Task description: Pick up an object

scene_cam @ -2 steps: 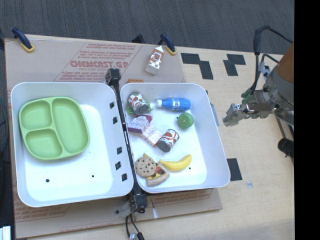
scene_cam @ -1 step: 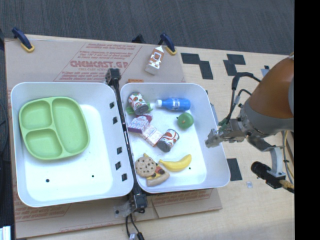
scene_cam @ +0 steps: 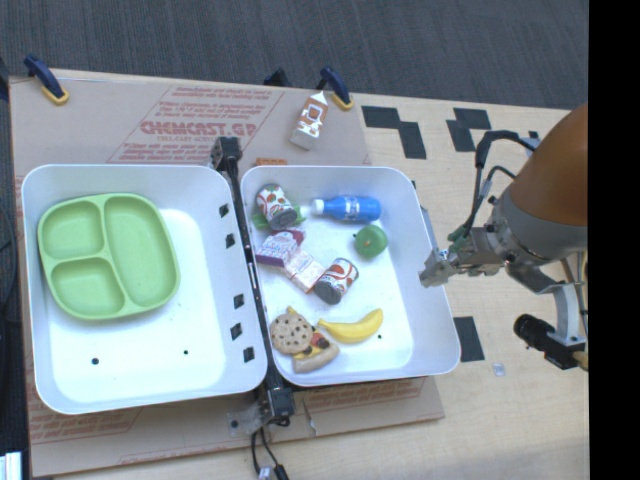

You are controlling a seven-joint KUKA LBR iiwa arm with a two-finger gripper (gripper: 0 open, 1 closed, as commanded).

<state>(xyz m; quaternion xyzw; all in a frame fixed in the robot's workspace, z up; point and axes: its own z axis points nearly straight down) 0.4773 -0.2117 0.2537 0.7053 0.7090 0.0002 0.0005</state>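
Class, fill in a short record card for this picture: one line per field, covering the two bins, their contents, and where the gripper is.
left bin: holds a green divided plate
right bin: banana, cookie, blue bottle, green apple, cans, small packets
outside bins: small carton on the cardboard
gripper: just beyond the right bin's right rim, holding nothing visible

Divided tray [scene_cam: 108, 253] in left bin [scene_cam: 60, 383]; banana [scene_cam: 352, 326] in right bin [scene_cam: 425, 338].

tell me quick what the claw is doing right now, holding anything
Claw: at the right bin's outer rim, nothing seen in it; open or shut cannot be told.
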